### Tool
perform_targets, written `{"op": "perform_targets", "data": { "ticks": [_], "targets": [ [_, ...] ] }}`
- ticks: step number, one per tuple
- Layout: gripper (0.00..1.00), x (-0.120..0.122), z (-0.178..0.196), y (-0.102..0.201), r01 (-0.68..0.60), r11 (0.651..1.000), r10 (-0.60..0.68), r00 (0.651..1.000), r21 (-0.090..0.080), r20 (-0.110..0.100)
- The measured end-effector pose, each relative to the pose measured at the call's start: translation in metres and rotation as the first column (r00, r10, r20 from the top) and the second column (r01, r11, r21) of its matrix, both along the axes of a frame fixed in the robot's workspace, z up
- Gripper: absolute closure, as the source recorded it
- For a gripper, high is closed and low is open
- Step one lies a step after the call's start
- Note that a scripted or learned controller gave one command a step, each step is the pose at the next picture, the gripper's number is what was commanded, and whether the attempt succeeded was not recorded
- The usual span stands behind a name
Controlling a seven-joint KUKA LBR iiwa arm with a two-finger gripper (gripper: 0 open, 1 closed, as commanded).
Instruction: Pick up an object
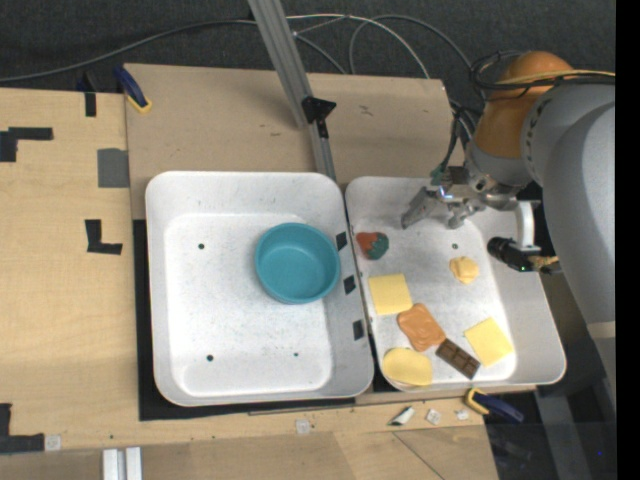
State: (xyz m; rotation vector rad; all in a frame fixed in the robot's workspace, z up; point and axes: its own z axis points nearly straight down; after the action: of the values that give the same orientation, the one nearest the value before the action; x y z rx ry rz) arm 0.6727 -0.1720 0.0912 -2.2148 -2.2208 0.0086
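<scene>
While the grey arm (570, 168) reaches in from the right, its gripper (437, 208) hangs over the far part of the right bin (530, 373), with the jaws spread apart and nothing between them. One finger slants down toward the left, the other points down nearer the middle of the bin.

The objects lie scattered in the right bin. Just left of the gripper and a little nearer the camera sits a small red and teal piece (373, 245), close to the bin's left wall, too small to tell its long axis. A pale yellow square slab (390, 293) lies flat nearer the camera, with its edges roughly in line with the bin walls. Touching its near right corner is an orange-brown piece (421, 327), its long axis running diagonally from far left to near right. A dark brown bar (458, 358) lies just beyond it along the same diagonal. A rounded yellow piece (408, 367) rests at the near edge, long axis left to right. A second yellow slab (489, 340) lies tilted toward the near right, and a small yellow lump (464, 268) sits mid-bin.

In the left bin (200, 368) stands an upright teal bowl (296, 262). Both bins rest on the wooden surface (60, 318).
</scene>
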Motion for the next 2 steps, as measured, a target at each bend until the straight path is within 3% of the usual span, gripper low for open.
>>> {"op": "perform_targets", "data": {
  "ticks": [1,2],
  "targets": [
    [0.00,0.000,-0.003,0.001,0.000,1.000,0.000,1.000,-0.001,0.005],
    [1.00,0.000,0.007,0.001,-0.002,1.000,0.002,1.000,-0.002,0.005]
  ]
}}
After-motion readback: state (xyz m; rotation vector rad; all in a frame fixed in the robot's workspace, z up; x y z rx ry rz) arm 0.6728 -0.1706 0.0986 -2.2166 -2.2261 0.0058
